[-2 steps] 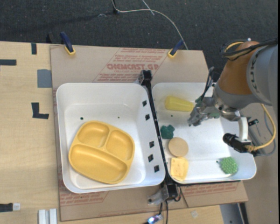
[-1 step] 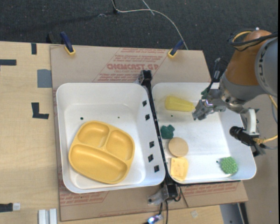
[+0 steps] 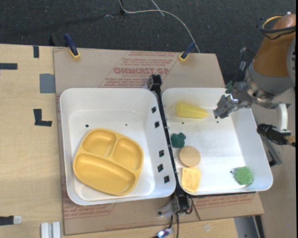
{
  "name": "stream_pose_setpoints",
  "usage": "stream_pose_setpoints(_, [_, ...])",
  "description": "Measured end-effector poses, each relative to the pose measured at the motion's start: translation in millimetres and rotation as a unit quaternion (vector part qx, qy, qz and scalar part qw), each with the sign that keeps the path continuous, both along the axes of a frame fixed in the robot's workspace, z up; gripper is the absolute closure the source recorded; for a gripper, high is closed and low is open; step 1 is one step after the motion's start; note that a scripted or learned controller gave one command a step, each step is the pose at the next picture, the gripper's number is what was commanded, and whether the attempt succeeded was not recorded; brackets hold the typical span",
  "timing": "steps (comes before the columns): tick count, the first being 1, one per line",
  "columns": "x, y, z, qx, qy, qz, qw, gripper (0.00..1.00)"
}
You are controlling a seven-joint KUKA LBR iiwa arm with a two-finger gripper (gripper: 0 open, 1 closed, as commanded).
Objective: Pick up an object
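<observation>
Looking down, you see the jaws (image 3: 222, 108) low over the far side of the right bin (image 3: 238, 138), just right of the yellow corn (image 3: 191, 111).

The jaws are dark and small, so you cannot tell if they are apart or together, and nothing shows between them. The corn lies near the far wall. Closer to you sit a small green toy (image 3: 178, 140), a round tan disc (image 3: 189, 156) and a yellow square piece (image 3: 190, 178). A fuzzy green thing (image 3: 243, 175) sits in the near right corner. The left bin (image 3: 79, 108) holds a yellow tray (image 3: 108, 160). The arm's top is cut off.
</observation>
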State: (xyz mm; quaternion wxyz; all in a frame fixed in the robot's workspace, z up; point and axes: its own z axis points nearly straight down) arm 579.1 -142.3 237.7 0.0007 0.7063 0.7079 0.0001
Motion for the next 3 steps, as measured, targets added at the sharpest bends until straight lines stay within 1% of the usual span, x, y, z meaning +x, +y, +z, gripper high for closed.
stream_pose_setpoints(1, [-5.7,54.9,5.5,0.0014,0.003,0.002,1.0000,1.00])
stream_pose_setpoints(3, [-33.8,148.9,-17.1,0.0008,0.005,0.002,1.0000,1.00])
